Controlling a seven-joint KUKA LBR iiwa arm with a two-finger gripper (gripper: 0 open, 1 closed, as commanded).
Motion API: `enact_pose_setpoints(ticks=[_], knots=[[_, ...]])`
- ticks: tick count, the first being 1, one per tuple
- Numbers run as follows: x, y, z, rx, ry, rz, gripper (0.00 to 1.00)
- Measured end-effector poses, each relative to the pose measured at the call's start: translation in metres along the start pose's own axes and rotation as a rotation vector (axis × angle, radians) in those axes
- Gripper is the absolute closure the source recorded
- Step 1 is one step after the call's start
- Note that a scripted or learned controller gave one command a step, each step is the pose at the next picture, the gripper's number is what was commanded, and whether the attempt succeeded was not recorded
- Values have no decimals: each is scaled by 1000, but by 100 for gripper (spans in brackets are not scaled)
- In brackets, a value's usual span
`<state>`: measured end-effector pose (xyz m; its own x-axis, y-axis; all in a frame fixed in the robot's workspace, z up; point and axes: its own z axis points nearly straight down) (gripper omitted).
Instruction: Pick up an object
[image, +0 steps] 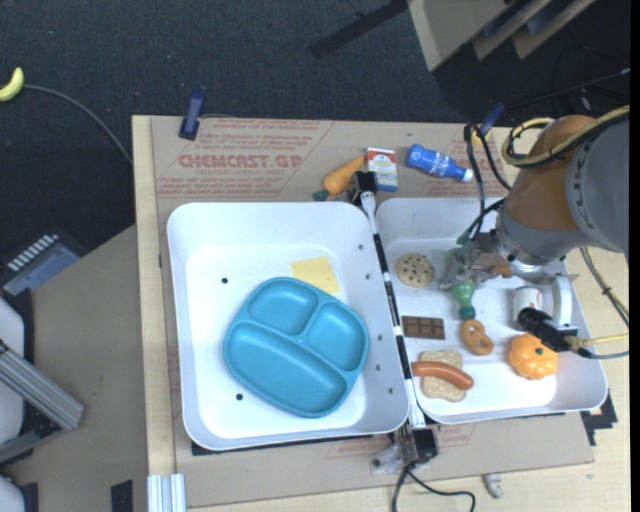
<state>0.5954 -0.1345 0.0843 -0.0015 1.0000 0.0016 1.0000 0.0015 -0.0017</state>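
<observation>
Toy food crowds the right bin (590, 385), a cookie (413, 268), chocolate bar (421, 327), pretzel (477, 338), hot dog (443, 375) and pumpkin (531, 357), and the gripper (463, 268) sits low over a green piece (464, 294), its grip state unclear.

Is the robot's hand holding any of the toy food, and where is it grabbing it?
Cannot be told. The gripper is low in the right bin, just above a green toy, but no grip shows.
</observation>
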Motion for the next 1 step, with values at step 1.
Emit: enact_pose_setpoints(ticks=[1], knots=[[85, -7, -101, -4, -1, -1, 100]])
